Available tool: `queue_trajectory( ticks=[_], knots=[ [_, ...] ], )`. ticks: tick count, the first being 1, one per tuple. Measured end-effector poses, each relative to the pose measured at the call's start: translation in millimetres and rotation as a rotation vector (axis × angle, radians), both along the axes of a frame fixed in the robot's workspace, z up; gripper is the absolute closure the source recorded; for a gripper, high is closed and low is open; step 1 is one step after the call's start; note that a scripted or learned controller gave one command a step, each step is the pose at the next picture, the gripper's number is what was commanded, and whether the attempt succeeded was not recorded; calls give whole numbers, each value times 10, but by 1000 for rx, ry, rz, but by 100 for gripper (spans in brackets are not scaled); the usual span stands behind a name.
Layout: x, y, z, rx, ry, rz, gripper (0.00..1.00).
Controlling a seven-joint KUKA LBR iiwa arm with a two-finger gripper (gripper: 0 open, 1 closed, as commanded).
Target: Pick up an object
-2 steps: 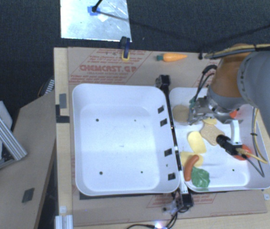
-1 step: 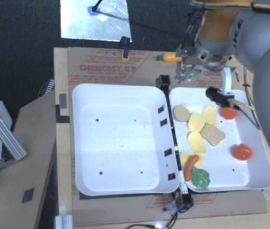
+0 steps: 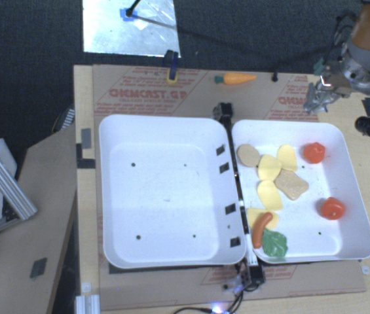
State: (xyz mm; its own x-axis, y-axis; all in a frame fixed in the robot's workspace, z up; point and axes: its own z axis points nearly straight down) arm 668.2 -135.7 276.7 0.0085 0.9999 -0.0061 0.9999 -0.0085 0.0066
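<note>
The arm, grey with an orange band, is reaching in from the upper right, and its claw (image 3: pixel 317 102) is hanging above the counter (image 3: pixel 283 90) just beyond the far rim of the right bin (image 3: pixel 355 195); whether it is apart or together cannot be told at this size, and nothing is showing in it.

The right bin is holding all the small objects. 2 red tomatoes are sitting toward its right side, 1 near the far edge (image 3: pixel 314 152) and 1 further forward (image 3: pixel 332 208), well apart from each other. A tan round piece (image 3: pixel 248 154) is lying near the divider, with several yellow pieces (image 3: pixel 270 169) clustered beside it and a tan bread-like slice (image 3: pixel 291 184) touching them. Near the front corner by the divider, an orange-red sausage (image 3: pixel 261 227) is resting against a green leafy piece (image 3: pixel 275 243).

The left bin (image 3: pixel 165 188) is lying alongside, touching the right one at the black clips. An orange carrot (image 3: pixel 236 78) is lying on the counter behind the bins.
</note>
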Motion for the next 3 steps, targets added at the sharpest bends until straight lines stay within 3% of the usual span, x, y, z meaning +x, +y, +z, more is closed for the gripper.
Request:
queue_trajectory(
  ticks=[1,2,3],
  knots=[
    [-1,555,-706,9,10,16,100],
    [17,1398,-208,7,-1,21,100],
    [-72,540,-228,3,4,3,100]
  ],
)
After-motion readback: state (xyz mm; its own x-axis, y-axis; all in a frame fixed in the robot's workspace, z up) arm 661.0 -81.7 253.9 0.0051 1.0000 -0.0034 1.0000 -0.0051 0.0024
